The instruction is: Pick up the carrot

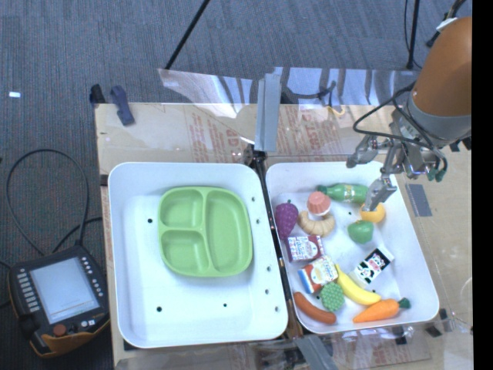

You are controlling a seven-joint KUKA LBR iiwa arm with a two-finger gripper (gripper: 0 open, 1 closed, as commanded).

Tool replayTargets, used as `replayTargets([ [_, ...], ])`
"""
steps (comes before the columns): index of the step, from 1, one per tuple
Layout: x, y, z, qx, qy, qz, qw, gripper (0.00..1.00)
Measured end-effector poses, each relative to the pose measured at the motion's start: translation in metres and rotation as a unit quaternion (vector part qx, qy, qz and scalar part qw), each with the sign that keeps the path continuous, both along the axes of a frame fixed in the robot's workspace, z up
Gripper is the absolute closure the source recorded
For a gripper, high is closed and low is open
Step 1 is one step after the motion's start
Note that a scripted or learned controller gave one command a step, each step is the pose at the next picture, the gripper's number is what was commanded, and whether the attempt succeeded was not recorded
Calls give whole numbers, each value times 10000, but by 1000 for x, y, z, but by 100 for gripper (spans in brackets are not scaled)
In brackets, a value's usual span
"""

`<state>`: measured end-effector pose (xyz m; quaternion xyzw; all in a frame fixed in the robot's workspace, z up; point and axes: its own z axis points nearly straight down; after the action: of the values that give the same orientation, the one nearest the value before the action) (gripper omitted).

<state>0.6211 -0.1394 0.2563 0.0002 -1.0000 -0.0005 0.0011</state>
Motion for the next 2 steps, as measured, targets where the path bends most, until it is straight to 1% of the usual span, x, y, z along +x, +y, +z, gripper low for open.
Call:
replayTargets([
  [1, 1, 0, 2, -4, -16, 0, 10000, 0],
  [2, -25, -74, -82, 9, 6, -44, 10000, 0],
])
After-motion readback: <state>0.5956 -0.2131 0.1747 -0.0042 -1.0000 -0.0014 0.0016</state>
